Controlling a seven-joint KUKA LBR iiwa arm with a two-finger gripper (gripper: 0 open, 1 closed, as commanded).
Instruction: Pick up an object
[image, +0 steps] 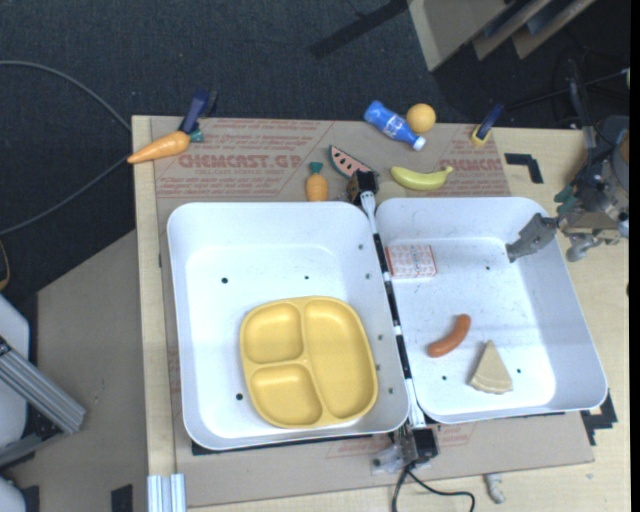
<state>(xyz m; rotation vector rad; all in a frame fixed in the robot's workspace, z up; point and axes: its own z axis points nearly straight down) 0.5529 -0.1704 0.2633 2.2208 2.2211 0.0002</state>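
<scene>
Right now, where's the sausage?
The sausage lies in the right bin, toward its front, just left of the sandwich wedge and near the divider between the bins.

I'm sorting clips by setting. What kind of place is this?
Probably a robot lab test bench rather than a kitchen. Two white bins sit on a cardboard-covered bench, toy food such as a banana and sausage lies about, and cables trail over dark carpet.

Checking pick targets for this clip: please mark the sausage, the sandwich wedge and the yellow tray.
sausage (449, 336), camera view, middle of its length.
sandwich wedge (491, 370), camera view, centre of its top face.
yellow tray (308, 400), camera view, ridge between compartments.
</scene>
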